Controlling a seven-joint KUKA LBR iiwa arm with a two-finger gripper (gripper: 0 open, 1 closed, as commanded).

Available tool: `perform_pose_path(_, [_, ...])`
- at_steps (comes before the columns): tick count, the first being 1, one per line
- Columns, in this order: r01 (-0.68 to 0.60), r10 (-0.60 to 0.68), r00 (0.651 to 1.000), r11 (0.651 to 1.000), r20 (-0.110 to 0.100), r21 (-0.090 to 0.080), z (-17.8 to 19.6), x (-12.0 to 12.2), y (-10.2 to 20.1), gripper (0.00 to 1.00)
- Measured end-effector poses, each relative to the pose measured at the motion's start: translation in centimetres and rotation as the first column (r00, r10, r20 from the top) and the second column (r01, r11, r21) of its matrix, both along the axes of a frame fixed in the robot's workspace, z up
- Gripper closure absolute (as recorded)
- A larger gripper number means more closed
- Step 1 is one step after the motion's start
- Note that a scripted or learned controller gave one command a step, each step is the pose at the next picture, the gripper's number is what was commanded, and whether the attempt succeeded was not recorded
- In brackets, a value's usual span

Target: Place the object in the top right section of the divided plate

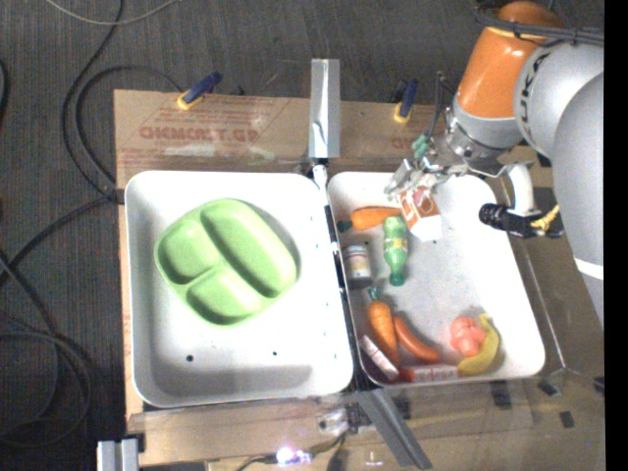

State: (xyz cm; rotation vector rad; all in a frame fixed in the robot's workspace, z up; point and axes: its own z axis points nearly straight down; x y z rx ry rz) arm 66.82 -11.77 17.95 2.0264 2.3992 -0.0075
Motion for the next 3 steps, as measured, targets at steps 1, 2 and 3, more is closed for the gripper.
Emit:
perform_pose_path(1, [-0.059,0.059,0.998,0.998,0.000,0.004,2.3,-3.6,8.0,1.00])
perform_pose_path(2, [-0.203,0.203,0.979,0.979,-0.001,0.006,0.3,-5.8,17.2,1.00])
perform_pose_path(3, [-0.232,0.232,0.973,0.973,-0.001,0.005,0.3,-12.0,13.1,1.00])
